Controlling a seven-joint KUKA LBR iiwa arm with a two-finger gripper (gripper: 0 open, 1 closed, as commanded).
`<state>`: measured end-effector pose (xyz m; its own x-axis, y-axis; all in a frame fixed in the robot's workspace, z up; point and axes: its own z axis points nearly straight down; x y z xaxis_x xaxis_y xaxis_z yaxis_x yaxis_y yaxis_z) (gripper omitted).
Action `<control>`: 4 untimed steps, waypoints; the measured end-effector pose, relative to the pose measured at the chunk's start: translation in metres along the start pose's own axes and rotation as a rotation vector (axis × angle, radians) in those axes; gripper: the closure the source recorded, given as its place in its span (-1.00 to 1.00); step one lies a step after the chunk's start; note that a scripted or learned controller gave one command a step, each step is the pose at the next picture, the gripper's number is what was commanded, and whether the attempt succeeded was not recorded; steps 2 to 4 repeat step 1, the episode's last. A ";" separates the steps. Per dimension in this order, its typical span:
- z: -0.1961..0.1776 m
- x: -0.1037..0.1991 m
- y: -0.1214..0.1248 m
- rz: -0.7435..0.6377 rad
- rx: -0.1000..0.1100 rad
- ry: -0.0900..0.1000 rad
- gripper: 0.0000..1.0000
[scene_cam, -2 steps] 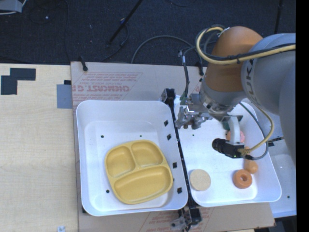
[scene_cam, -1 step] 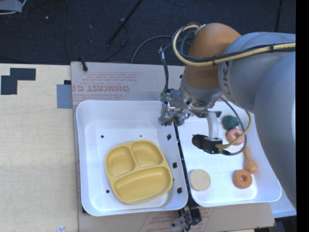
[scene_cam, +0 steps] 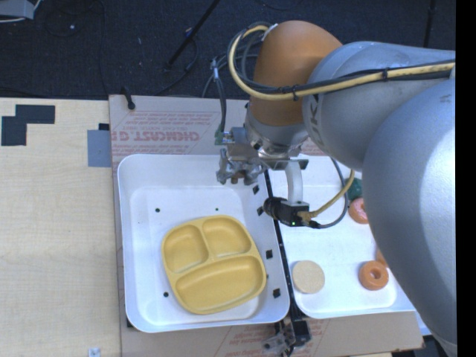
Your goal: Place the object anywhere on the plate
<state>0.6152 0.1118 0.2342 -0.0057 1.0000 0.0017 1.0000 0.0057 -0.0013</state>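
The yellow three-compartment plate [scene_cam: 214, 265] lies tilted in the left bin [scene_cam: 141, 199], toward its 5 o'clock corner, with nothing on it. In the right bin [scene_cam: 335, 307], at the plate's 3 o'clock, sit a pale round disc [scene_cam: 308, 277], an orange ring [scene_cam: 373, 274] and a pink ring [scene_cam: 358, 211]. The gripper [scene_cam: 239, 171] hangs at the plate's 12 o'clock over the left bin's far edge; I cannot tell its opening.

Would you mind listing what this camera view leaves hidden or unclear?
- Gripper: its fingers are too small and cluttered to read.
- Right bin: the arm covers its far and right parts.
- Pink ring: partly behind the arm.
- Orange ring: something orange above it is cut off by the arm.
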 end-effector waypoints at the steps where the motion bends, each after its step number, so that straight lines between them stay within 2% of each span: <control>1: 0.001 -0.002 -0.001 0.002 0.002 -0.002 -1.00; 4: 0.001 -0.002 -0.001 0.002 0.002 -0.002 -1.00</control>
